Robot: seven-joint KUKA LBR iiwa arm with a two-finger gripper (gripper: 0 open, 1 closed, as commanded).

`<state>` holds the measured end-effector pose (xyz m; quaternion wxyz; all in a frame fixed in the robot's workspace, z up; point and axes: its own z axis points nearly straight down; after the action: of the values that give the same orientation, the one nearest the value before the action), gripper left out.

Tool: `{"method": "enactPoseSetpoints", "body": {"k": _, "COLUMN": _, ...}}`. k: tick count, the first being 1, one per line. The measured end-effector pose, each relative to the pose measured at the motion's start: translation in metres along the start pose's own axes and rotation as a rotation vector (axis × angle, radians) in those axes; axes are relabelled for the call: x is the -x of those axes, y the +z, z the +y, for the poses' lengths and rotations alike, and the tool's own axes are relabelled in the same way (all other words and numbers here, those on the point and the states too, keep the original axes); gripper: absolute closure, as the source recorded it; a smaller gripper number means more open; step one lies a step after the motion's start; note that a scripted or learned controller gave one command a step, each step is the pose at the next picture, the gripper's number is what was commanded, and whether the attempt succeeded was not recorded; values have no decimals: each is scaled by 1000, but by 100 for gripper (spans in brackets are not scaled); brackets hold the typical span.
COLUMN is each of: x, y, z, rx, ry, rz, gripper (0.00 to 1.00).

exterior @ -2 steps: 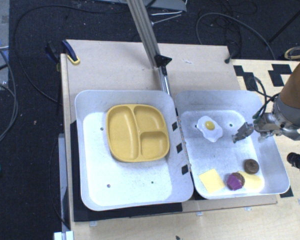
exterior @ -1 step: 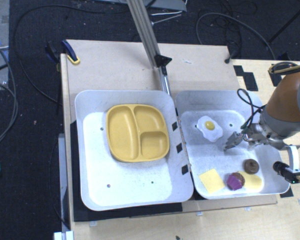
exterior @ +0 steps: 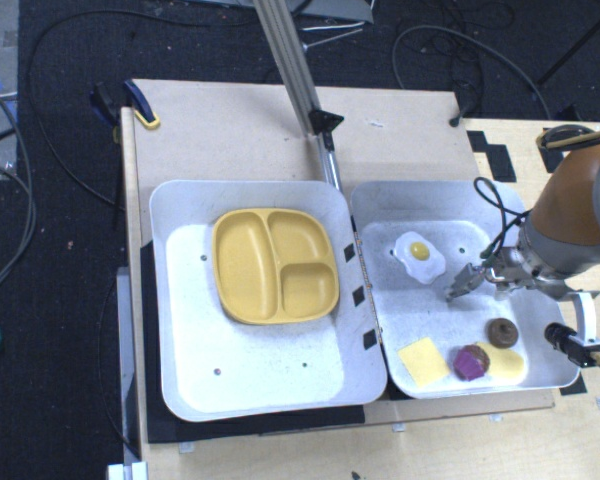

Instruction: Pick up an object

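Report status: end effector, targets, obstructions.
End effector low in right bin, nothing between fingers. Fried egg just left of it. Brown piece, purple piece, yellow slice nearby.

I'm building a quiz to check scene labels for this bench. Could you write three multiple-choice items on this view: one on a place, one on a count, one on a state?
1. Where does the yellow divided plate lie?
A. In the left bin
B. In the right bin
C. On the bare bench

2. How many compartments does the plate have?
A. Two
B. Three
C. Five

3. How does the gripper stand to the toy fried egg?
A. It has lifted the egg above the bin
B. It is low in the right bin beside the egg, apart from it
C. It is pressing on the plate

Answers:
1 A: the plate sits in the left bin's upper part.
2 B: ridges divide it into one long and two smaller sections.
3 B: the egg lies flat on the bin floor, with a gap of floor between it and the gripper to its right.
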<state>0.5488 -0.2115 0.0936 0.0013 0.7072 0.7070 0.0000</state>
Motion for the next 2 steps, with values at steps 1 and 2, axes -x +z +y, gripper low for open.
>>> {"method": "enactPoseSetpoints", "body": {"k": 1, "x": 1, "y": -12, "z": 1, "rx": 6, "ry": 0, "rz": -3, "gripper": 100}}
{"method": "enactPoseSetpoints", "body": {"k": 2, "x": -3, "y": -75, "z": 4, "rx": 5, "ry": -3, "rz": -1, "gripper": 100}}
